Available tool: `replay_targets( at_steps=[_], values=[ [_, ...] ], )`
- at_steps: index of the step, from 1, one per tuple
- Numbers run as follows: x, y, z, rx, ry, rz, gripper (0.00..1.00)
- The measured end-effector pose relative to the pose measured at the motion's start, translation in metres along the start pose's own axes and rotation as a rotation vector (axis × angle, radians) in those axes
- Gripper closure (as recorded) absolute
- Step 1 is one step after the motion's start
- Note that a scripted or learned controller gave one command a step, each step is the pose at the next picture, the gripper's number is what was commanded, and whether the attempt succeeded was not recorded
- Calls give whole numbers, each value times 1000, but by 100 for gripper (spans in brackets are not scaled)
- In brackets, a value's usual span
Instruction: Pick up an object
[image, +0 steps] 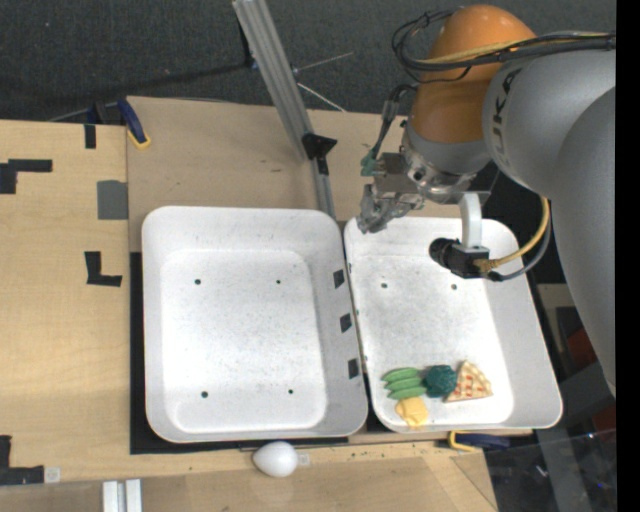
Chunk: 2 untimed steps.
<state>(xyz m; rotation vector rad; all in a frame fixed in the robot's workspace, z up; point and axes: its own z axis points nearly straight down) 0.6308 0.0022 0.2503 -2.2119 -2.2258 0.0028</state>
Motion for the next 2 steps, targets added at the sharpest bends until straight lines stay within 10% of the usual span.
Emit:
replay_targets(
  at_steps=[2],
  values=[
    [99, -27, 12, 0, 0, 0, 100]
  ],
)
